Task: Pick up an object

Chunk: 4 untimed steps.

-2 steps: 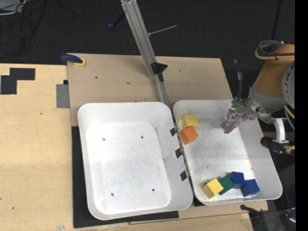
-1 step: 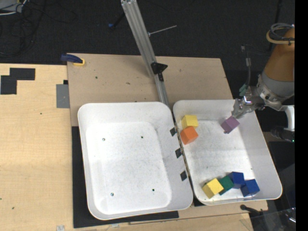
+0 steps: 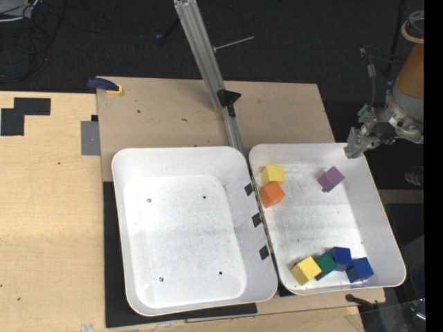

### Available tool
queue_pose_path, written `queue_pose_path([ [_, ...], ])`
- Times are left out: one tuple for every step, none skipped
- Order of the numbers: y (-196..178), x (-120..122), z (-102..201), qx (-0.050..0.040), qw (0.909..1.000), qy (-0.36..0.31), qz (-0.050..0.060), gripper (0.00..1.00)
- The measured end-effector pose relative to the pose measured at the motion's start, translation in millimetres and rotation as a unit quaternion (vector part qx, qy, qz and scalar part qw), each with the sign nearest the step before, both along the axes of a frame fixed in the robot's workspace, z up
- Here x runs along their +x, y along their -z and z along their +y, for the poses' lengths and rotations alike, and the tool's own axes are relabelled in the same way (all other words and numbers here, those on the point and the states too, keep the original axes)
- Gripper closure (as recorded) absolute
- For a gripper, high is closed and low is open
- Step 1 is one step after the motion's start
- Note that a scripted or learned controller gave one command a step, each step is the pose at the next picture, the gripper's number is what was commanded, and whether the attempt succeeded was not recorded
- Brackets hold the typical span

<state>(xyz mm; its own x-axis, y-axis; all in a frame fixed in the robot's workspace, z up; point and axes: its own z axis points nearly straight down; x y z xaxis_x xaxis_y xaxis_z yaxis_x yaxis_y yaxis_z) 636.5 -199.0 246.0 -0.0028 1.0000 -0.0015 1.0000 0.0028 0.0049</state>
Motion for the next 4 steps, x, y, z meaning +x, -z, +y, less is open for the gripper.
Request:
queue_pose_path([
  [-6.8, 3.9, 58.4, 0.0021, 1.0, -0.001, 0.003, 1.0],
  [5.3, 12.7, 111.9, 0.0022, 1.0, -0.001, 0.004, 1.0],
  [15.3, 19.7, 161.0, 0.0019, 1.0, -0.001, 0.005, 1.0],
  [6.5, 22.9, 215.8, 0.0019, 1.0, -0.001, 0.003, 1.0],
])
